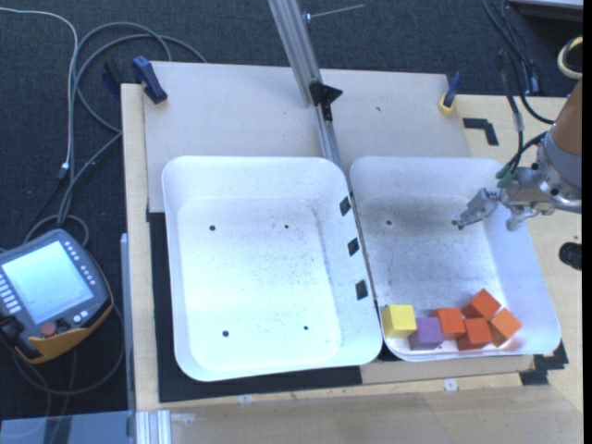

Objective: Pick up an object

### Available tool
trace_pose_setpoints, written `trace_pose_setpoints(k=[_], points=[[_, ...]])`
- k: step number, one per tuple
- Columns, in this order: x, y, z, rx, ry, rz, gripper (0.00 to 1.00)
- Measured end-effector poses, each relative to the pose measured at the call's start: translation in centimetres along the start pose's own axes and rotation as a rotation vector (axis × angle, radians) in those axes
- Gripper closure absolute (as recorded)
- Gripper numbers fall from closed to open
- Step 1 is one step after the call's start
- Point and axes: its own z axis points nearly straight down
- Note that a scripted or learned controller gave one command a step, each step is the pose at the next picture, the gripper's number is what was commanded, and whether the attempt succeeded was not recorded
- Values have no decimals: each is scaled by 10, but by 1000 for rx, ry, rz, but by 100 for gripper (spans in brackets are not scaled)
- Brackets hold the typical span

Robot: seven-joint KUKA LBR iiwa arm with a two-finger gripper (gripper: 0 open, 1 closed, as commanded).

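Six small blocks huddle along the near edge of the right bin (518, 248): a yellow cube (400, 319), a purple cube (426, 331) and four orange blocks (476, 319) bunched beside them. Farther back over the same bin, well apart from the blocks, the gripper (472, 213) hangs with nothing between its fingers; whether they are spread or closed cannot be told. Beside it lies the left bin (185, 178).
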Motion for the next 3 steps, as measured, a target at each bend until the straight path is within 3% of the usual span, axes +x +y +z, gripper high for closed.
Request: trace_pose_setpoints(k=[1,2,3], points=[[40,-76,33,9,4,1,0],[92,-58,107,8,4,-5,0],[88,-57,92,-2,0,0,100]])
